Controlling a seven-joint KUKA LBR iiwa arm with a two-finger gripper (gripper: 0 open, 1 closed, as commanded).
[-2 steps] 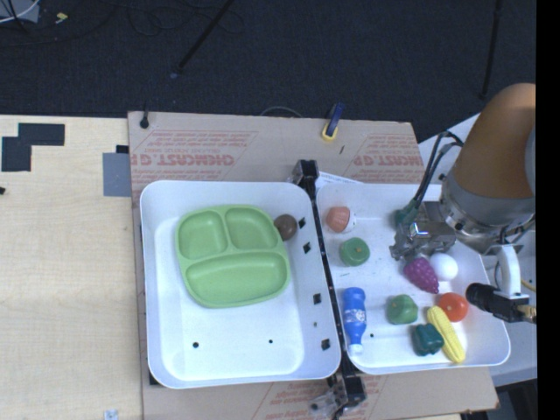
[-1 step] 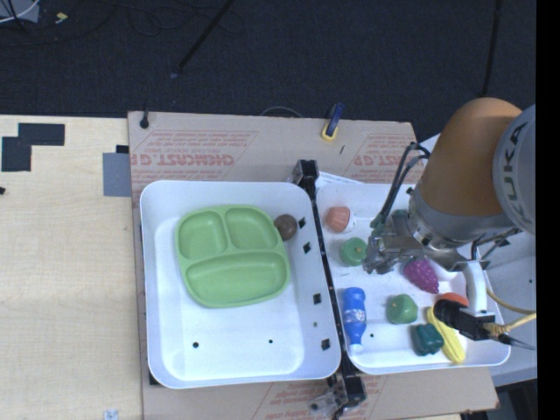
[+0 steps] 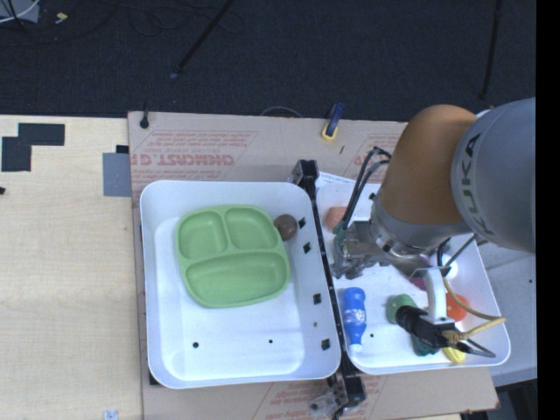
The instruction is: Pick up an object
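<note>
My gripper (image 3: 348,259) is low in the right bin (image 3: 385,362), close to its left wall, with the grey and orange arm above hiding much of that bin. Just below the gripper a blue bottle (image 3: 353,315) with a white label lies on the bin floor. A green object (image 3: 401,305) sits to the bottle's right. A pink item (image 3: 334,216) peeks out above the gripper, and an orange piece (image 3: 455,307) shows near the right wall. Nothing is visibly held.
The left bin (image 3: 227,357) holds a green divided plate (image 3: 233,255) with a small brown ball (image 3: 285,226) by its right edge. A black divider runs between the two bins. A blue and yellow clamp (image 3: 332,122) sits on the cardboard behind the bins.
</note>
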